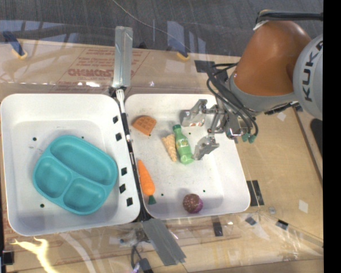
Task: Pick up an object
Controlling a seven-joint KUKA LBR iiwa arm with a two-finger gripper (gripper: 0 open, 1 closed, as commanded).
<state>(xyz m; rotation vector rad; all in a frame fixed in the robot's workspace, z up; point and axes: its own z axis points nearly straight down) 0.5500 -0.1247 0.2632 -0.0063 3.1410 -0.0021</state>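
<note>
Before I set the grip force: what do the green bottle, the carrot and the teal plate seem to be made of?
Green bottle: likely smooth plastic; glossy, uniform colour with a pale label. Carrot: probably toy plastic or rubber; flat, even orange with a green stub, though a real one cannot be excluded. Teal plate: moulded plastic, satin finish, with three rounded compartments and soft highlights.

The right bin [230, 181] serves as the landmark. Near its middle lies a green bottle [182, 145] on its side, cap toward the bin's far wall, touching a pale ridged cone-like piece [170, 147]. A tan waffle-patterned piece [144, 124] rests near the far left corner. An orange carrot [146, 178] leans along the left wall. A dark purple round fruit [192, 203] sits by the near wall.
</note>
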